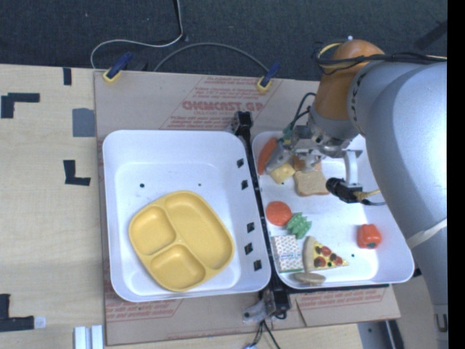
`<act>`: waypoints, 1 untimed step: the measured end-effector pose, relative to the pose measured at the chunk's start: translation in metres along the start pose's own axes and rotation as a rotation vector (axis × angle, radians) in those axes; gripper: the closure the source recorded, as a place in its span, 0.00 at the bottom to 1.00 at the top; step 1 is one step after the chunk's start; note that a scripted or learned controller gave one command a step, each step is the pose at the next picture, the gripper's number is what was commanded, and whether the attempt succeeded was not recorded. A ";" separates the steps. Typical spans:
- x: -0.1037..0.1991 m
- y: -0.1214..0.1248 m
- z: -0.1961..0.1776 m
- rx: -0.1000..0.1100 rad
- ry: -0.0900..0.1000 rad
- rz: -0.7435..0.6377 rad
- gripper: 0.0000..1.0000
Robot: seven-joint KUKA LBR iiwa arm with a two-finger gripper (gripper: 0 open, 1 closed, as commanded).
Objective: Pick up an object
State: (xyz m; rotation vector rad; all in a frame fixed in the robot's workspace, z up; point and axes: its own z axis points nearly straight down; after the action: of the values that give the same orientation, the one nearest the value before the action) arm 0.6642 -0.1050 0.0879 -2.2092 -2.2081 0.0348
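My gripper (292, 155) hangs low over the far left part of the right bin (392, 267). Just below it lies a small yellow piece (281, 172), and an orange carrot-like piece (267, 151) lies to its left. A slice of toast (311, 185) rests to the right of the yellow piece, partly under the wrist. Whether anything is held cannot be made out from this angle.
Further toy food fills the right bin: a red tomato (277, 212), a green piece (298, 225), a patterned cracker (288, 253), a pizza slice (324, 256), a red pepper (368, 235). The left bin (123, 158) holds a yellow divided plate (180, 240).
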 end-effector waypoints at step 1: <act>0.002 0.003 -0.013 -0.011 0.002 0.000 1.00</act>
State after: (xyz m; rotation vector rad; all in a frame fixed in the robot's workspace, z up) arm 0.6671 -0.1025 0.1007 -2.2139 -2.2122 0.0204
